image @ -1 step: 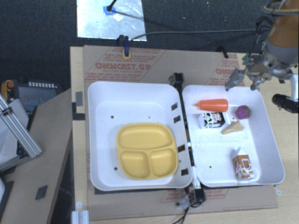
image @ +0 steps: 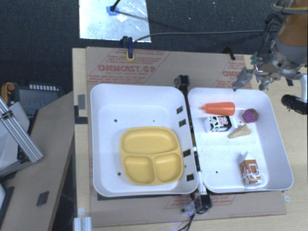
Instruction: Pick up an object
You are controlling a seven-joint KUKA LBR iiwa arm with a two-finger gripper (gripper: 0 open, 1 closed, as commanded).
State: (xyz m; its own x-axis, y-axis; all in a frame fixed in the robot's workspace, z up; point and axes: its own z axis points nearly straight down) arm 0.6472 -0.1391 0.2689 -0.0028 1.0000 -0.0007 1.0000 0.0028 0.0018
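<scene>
Arm up at top right, gripper (image: 253, 79) spread wide and empty above the right bin's (image: 274, 129) far rim, carrot (image: 219, 109) just below-left.

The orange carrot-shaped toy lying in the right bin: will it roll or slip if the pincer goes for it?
The orange carrot-shaped toy looks rounded and tapered, so a nudge would probably roll it. It appears smooth and glossy, so it may slip from a pinch. It lies close beside the black-and-white carton, which might block rolling that way.
</scene>
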